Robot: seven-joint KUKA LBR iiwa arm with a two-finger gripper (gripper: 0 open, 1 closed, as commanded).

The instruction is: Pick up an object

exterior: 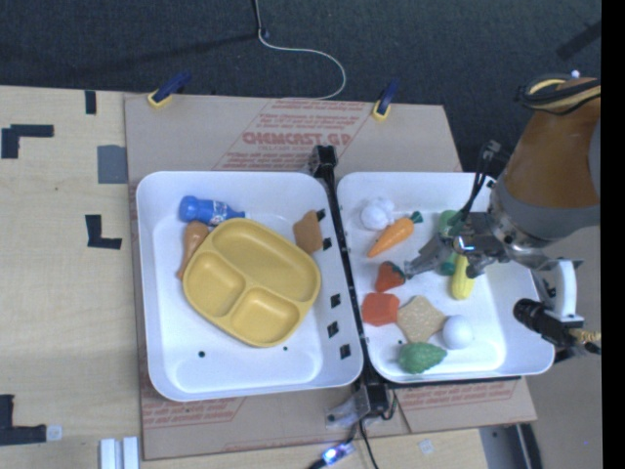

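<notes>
Camera view: two white bins side by side on a cardboard sheet (293, 130) on the bench.
Arm: grey with an orange band (557, 159), reaching in from the right over the right bin (488, 364).
Gripper (441, 254): low over the middle of the right bin, dark fingers pointing left; whether it is open or closed cannot be told, and nothing is seen between the fingers.
Right bin, far side: white ball (375, 212), carrot (394, 234), green piece (448, 223) partly hidden by the gripper.
Right bin, middle: yellow corn cob (461, 279) just beside the gripper, red pepper (389, 277).
Right bin, near edge: orange block (380, 308), cracker (421, 317), white egg (456, 333), green leafy piece (420, 358).
Left bin (161, 360): yellow divided plate (251, 279) in the middle, blue bottle (207, 209) near the far left corner, orange piece (192, 242) touching the plate's left rim, brown piece (310, 231) by the right wall.
</notes>
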